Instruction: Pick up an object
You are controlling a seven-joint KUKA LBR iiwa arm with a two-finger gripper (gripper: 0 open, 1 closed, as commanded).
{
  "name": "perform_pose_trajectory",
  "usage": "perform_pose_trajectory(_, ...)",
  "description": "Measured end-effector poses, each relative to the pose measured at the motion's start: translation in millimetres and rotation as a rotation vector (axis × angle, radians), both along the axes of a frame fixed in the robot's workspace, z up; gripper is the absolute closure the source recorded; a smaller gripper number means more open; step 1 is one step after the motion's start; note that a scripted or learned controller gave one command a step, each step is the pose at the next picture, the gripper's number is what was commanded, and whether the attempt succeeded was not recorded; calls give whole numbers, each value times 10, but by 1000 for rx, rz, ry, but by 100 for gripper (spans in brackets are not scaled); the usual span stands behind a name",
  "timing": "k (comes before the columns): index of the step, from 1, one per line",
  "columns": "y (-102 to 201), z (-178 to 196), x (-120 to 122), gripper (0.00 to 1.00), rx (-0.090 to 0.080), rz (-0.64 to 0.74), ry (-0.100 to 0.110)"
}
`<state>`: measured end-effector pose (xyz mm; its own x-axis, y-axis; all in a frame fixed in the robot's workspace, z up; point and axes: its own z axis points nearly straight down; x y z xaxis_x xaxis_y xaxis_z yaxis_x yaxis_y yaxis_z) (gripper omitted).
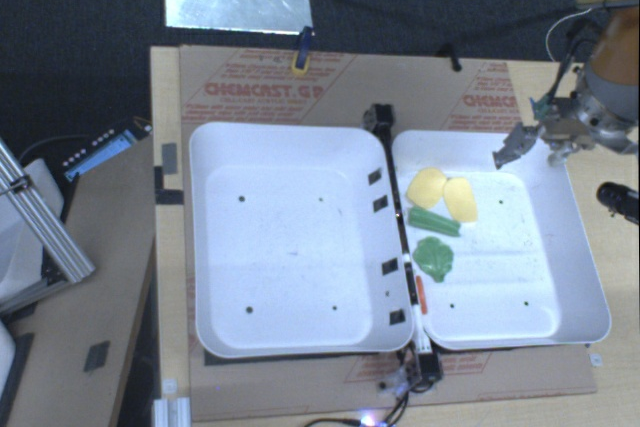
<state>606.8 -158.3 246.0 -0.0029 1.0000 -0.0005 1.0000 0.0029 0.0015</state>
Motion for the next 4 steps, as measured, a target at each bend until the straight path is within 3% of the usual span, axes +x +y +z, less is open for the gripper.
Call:
perform_pose_trajectory(1,379,-950,226,0,3,5,5)
perform_pose_trajectory(2,594,-1647,238,0,1,3,3)
perform_pose_trajectory(3,311,-1620,-667,0,1,-6,8)
perform_pose_trajectory(4,321,-1598,360,0,-1,3,-7)
